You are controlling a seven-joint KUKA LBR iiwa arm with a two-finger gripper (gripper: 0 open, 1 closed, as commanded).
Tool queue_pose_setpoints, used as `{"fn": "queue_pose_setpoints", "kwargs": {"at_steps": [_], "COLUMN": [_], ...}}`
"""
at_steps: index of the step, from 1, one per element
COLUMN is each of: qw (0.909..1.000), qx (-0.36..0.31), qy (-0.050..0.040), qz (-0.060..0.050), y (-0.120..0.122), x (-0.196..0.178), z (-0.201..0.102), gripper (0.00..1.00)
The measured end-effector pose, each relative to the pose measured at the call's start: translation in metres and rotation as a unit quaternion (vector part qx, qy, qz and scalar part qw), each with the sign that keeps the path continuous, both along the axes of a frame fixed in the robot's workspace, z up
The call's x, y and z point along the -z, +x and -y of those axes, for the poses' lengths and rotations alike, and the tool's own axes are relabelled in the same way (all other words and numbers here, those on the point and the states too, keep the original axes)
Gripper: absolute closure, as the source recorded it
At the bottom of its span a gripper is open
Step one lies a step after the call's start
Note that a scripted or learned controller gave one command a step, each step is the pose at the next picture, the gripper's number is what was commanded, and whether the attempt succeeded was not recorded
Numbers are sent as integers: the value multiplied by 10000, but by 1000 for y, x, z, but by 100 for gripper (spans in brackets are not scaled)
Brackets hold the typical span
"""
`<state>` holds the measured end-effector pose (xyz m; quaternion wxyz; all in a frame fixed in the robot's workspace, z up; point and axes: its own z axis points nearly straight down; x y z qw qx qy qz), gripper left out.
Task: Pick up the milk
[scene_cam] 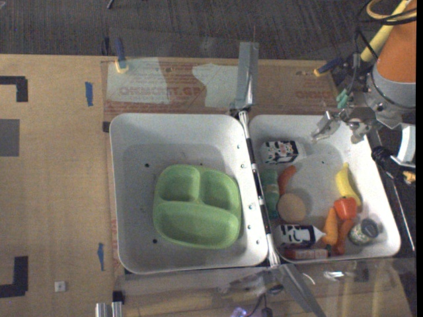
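Two milk cartons and one banana share the right bin.

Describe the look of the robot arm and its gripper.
The grey KUKA arm carries a broad orange band above the wrist. Yellow and dark cables loop beside it. The two-finger gripper is pale metal, with small teal fittings and thin wires near its base.
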<state>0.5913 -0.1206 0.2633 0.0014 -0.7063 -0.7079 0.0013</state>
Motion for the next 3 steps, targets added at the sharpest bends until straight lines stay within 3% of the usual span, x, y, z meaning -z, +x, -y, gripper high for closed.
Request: {"fn": "queue_pose_setpoints", "kwargs": {"at_steps": [1,2,3], "qw": [9999,9978,9978], "qx": [112,-662,-656], "qy": [2,7,4], "qz": [-7,1,10], "y": [36,26,28], "x": [110,120,111], "z": [-7,20,20], "gripper": [0,0,100]}}
